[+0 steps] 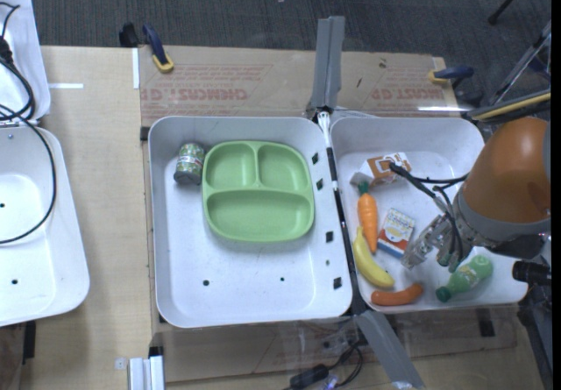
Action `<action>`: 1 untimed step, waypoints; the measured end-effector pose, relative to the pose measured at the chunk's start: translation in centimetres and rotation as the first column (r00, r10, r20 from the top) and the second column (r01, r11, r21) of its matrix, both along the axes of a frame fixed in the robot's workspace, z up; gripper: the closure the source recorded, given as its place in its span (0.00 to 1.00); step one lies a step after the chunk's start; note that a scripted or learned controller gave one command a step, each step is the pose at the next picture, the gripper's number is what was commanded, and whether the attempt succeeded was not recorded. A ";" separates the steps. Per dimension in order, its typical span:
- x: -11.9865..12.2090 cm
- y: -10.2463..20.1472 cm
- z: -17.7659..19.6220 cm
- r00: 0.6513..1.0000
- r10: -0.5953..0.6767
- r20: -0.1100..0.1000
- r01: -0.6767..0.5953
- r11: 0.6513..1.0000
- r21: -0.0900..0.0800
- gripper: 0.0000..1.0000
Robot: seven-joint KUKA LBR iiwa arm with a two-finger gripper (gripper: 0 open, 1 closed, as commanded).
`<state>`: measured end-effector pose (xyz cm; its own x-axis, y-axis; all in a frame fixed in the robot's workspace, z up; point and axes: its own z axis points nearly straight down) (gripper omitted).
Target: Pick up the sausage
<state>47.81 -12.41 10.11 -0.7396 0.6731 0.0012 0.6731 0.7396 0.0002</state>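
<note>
Sausage (396, 295) smooth, orange-red, curved, against right bin (421, 141) front wall, banana (372, 264) just beside. Hand (427, 245) above, nothing visibly gripped; opening unclear.

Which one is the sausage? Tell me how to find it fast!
Look in the right bin, the one the robot arm reaches into. Go to its front edge, the side nearest you, just below the yellow banana and left of the green bottle. The sausage lies flat there: a short, plump, reddish-orange tube with round ends, not pointed like the carrot.
</note>
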 end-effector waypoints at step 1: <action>0.0 0.0 0.0 1.000 0.000 0.000 0.000 1.000 0.000 0.00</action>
